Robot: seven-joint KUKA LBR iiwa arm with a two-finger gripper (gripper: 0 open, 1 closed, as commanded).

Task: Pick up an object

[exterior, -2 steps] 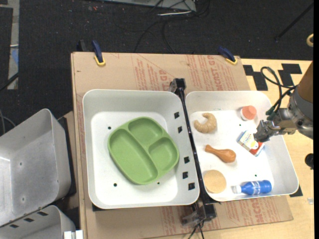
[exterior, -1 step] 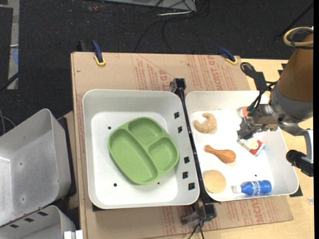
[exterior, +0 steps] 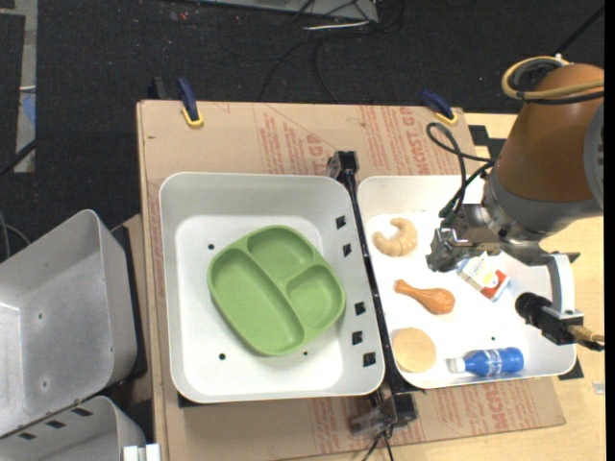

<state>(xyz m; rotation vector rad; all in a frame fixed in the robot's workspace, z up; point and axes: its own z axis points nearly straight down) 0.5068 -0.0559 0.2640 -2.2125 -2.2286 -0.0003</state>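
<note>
The grey arm [exterior: 553,161] with its orange band reaches in from the right and hangs over the right bin [exterior: 423,200], its hand [exterior: 447,253] low above the white floor in the bin's upper middle. From this slanted overhead angle the hand reads as a dark metal cluster, and I cannot tell whether it is wide or narrow, nor whether anything sits inside it. Just to its right and a little below lies a small white carton [exterior: 485,280] with red and yellow print, partly overlapped by the wrist; whether the hand touches it cannot be made out. A tan croissant [exterior: 396,237] lies just to the hand's left, apart from it. Below the hand an orange-brown drumstick [exterior: 427,296] lies aslant, near but not touching. Farther toward the front edge sit a flat round biscuit-coloured disc [exterior: 415,349] and, beside it to the right, a blue bottle [exterior: 490,361] lying on its side with its white cap pointing left. The left bin [exterior: 192,353] holds a green divided plate [exterior: 277,288] lying flat near its middle. Both bins rest side by side on the cardboard-covered tabletop [exterior: 250,137].
</note>
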